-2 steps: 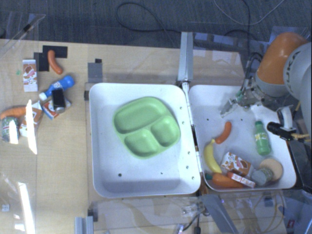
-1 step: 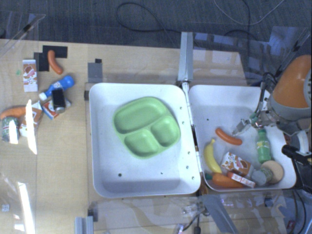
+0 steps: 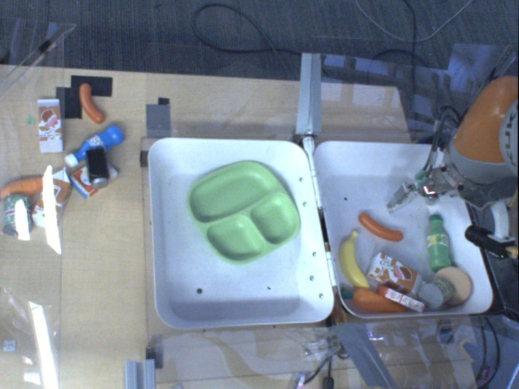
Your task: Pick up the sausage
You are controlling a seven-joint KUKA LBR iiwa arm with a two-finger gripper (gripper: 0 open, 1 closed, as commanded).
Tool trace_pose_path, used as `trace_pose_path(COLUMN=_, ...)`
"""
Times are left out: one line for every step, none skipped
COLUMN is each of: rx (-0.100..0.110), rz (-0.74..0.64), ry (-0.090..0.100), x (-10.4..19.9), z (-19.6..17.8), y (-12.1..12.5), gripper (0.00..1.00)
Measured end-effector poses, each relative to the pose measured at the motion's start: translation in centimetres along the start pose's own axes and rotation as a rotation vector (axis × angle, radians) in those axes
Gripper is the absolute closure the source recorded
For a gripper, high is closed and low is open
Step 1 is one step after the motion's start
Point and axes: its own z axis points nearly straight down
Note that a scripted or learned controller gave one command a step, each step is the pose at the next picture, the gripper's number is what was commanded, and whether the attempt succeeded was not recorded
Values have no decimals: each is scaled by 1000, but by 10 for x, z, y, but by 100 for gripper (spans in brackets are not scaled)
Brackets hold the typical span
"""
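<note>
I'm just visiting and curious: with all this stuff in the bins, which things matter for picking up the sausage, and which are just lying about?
For the job:
- sausage, lying in the right bin
- gripper, above that bin, beside the sausage

Lying about:
- banana
- green bottle
- carrot
- juice carton
- green divided plate in the left bin

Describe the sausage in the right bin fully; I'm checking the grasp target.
The sausage is a small orange-red link, smooth and glossy like plastic, with rounded ends. It lies flat and slantwise on the right bin's white floor, apart from the banana and the green bottle. The gripper hangs above and to its right, not touching it.
</note>
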Motion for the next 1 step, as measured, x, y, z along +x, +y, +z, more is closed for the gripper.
trace_pose_path(rx=-2, rz=75, ry=1, x=66, z=-2, y=-53, gripper=0)
